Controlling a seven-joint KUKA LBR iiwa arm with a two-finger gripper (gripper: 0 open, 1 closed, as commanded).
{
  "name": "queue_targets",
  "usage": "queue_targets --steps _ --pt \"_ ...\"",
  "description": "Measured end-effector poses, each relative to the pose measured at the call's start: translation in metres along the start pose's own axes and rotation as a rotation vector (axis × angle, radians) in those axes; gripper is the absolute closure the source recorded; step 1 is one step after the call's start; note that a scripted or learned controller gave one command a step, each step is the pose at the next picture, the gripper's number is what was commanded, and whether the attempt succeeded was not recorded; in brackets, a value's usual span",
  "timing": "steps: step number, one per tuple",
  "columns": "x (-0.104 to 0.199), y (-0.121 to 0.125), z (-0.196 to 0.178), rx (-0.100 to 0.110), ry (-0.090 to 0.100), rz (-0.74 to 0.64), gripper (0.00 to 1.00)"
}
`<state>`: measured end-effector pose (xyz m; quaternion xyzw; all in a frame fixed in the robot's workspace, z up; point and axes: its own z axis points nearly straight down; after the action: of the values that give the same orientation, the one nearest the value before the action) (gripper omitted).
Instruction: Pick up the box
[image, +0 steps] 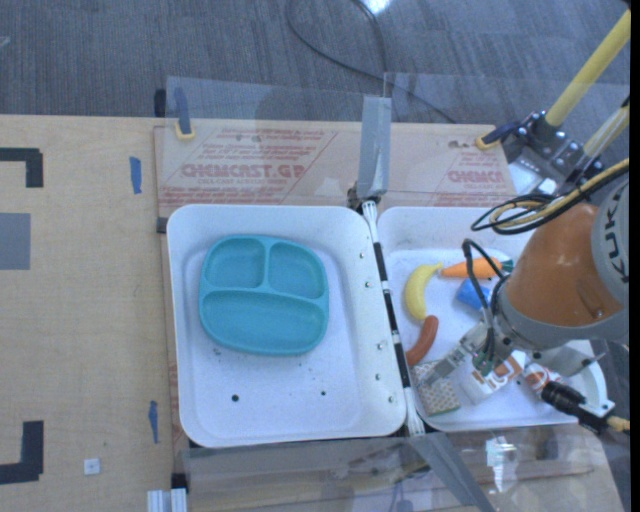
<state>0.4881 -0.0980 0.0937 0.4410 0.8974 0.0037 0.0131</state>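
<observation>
The box (438, 392) is small, with a speckled grey face, and lies tilted in the front left corner of the right bin (400, 225). My gripper (483, 362) hangs low over the front of that bin, just right of the box and close to its upper right end. The orange band of the arm (565, 265) covers the bin's right half. Whether the gripper touches the box is unclear from this angle.
In the right bin lie a yellow banana (420, 290), a carrot (472, 268), a blue piece (472, 295) and a red sausage (422, 340). A small white and orange item (520, 376) lies by the gripper. The left bin (200, 400) bears a teal divided plate (264, 295).
</observation>
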Motion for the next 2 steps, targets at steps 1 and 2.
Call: queue_targets --steps 1,2 --pt "0.0006 0.0008 -0.0114 -0.002 0.004 0.0 1.0" --pt "-0.0006 0.0011 -0.0124 -0.004 0.001 0.001 0.0"
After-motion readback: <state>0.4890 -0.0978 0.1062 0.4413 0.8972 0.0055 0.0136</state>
